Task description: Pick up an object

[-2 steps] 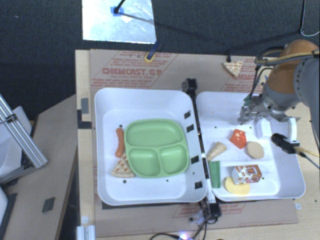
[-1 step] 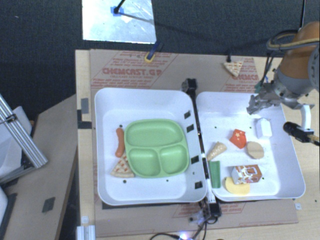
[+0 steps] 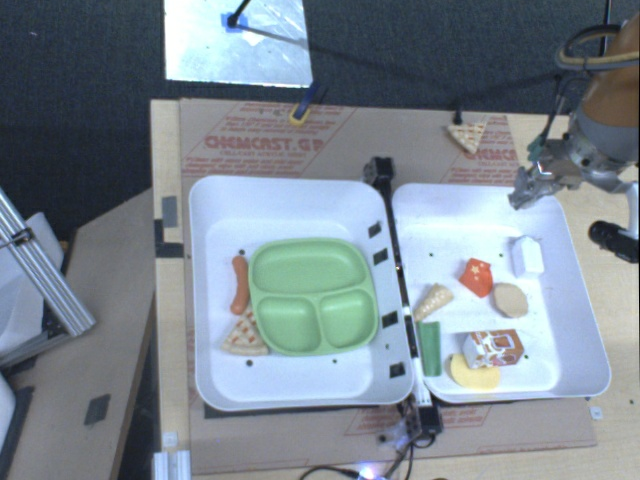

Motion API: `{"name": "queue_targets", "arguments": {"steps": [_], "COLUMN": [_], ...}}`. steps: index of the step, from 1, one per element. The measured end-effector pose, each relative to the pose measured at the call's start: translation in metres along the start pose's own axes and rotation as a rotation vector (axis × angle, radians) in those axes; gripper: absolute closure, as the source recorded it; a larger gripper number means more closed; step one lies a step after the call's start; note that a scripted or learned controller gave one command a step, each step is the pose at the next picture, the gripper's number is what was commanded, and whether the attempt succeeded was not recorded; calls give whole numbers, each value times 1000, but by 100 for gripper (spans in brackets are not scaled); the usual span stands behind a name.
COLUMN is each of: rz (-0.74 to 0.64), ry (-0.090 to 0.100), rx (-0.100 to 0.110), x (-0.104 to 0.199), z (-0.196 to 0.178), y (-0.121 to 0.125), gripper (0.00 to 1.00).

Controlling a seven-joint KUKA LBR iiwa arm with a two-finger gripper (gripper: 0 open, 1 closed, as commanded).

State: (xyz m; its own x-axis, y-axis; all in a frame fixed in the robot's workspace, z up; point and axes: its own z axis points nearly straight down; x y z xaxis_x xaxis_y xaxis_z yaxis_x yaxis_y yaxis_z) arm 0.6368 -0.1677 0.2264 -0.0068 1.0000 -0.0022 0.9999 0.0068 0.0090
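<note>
Left bin: sausage, pizza slice and green tray, along its near-left side. Right bin: white block, by the far-right edge, nearest candidate. Gripper: over the far-right corner, finger spread indiscernible, block just nearward of it. Risk: descent onto the rim, closing on nothing.

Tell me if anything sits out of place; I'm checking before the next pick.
One pizza slice lies on the board beyond the right bin, outside both bins. Everything else sits inside a bin.
</note>
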Motion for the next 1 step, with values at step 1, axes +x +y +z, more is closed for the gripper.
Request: {"name": "queue_targets", "arguments": {"steps": [1], "rz": [0], "ry": [1], "rx": [5], "x": [0], "z": [1], "y": [1], "gripper": [100]}}
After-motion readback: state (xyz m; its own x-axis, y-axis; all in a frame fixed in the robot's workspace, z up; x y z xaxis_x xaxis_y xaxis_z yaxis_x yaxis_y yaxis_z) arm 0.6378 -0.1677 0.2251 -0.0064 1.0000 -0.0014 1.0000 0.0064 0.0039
